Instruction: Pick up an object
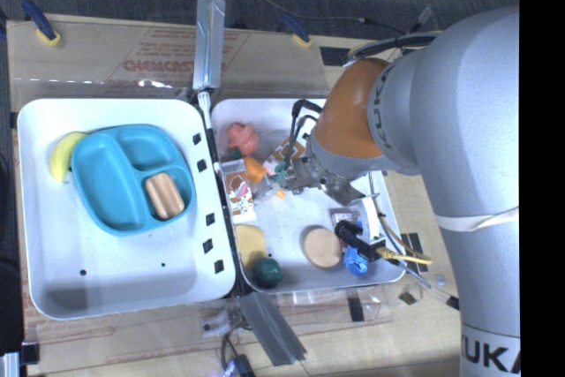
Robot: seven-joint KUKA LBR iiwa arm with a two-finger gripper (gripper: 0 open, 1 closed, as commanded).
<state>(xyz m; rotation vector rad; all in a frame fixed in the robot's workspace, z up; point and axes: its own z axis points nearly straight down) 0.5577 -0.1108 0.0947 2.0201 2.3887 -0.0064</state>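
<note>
The arm (415, 101) reaches low into the right bin (291, 265), putting its gripper (284, 175) over the small orange piece (254, 168) among the clutter, probably today's pick, though I cannot tell its grip; the left bin (53, 278) holds 1 blue tray (115, 181).

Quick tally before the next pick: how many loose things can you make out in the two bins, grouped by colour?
Left bin:
Yellow: 1, curved banana-shaped piece
Blue: 1, sectioned plastic tray
Tan: 1, bread-like roll in the tray

Right bin, as far as the arm leaves uncovered:
Pink: 1, lumpy toy
Dark green: 1, ball
Tan: 1, round disc
Pale yellow: 1, rounded piece

Total: 7
</note>
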